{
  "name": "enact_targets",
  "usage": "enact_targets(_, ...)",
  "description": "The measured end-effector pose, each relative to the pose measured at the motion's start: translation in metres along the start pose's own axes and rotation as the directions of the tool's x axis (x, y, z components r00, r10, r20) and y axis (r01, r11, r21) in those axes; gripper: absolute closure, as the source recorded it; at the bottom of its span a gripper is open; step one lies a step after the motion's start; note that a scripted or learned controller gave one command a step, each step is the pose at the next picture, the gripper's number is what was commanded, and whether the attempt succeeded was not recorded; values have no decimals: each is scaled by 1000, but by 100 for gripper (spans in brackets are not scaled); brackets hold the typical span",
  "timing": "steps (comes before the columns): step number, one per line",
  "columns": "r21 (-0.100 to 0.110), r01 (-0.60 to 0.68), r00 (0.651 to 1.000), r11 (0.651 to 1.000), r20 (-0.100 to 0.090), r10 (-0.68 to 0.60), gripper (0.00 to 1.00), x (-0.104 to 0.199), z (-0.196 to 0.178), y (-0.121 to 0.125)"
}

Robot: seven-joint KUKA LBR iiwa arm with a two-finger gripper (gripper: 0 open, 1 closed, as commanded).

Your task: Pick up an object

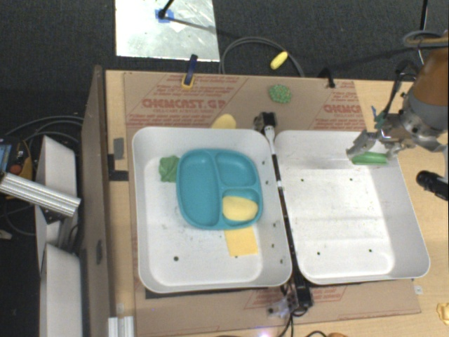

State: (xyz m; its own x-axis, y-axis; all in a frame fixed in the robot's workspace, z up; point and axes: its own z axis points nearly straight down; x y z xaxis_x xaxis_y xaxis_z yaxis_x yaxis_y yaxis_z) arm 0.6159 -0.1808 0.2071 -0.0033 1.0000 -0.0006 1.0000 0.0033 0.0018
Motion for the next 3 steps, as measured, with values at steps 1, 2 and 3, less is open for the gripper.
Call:
enact_targets(1, 5, -3, 1000, 1000, 0, 3, 0, -27, 90, 12)
enact_targets(2, 2, 1, 1000, 1000, -1, -1, 0, -12, 124, 5)
enact_targets(3, -4, 3, 1000, 1000, 0, -3, 100, -13, 111, 7)
